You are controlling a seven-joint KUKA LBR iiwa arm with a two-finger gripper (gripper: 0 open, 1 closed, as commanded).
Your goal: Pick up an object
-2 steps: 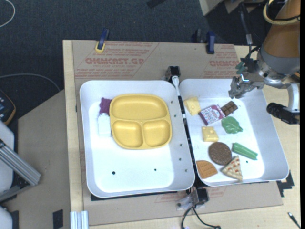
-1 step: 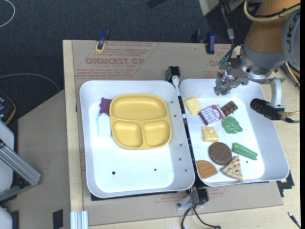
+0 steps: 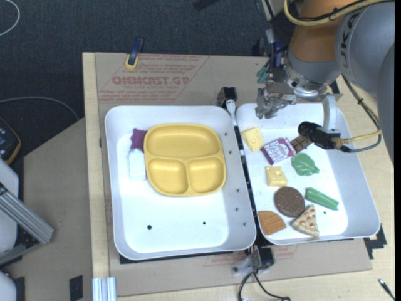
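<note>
White left bin (image 3: 119, 168): holds a yellow divided tray (image 3: 185, 157) near its middle, with a purple item (image 3: 137, 137) and a small white bottle (image 3: 136, 165) touching the tray's left edge.
Right bin (image 3: 360, 199): holds the toy food, any piece of which could serve the task; pale yellow cheese wedge (image 3: 252, 138) at upper left, purple packet (image 3: 278, 150) beside it, a second yellow block (image 3: 276, 176) below, brown round cookie (image 3: 289, 201), waffle piece (image 3: 271, 222), pizza slice (image 3: 306, 222), green leafy piece (image 3: 304, 164), green pod (image 3: 322, 198).
Nearest candidate: cheese wedge, just below the tool and lying apart from its neighbours.
Step in hand, as judged: approach, nothing yet lifted.
Advice: descend straight over a piece that lies apart; close across its narrow sides; avoid the wall between the bins.
Gripper (image 3: 268, 108): hangs above the right bin's upper left corner; nothing visible between the fingers; whether they stand apart or together cannot be told.
Arm pose: enters from upper right, orange band (image 3: 322, 24) above the wrist, wrist pointing steeply down, cables trailing to the right.
</note>
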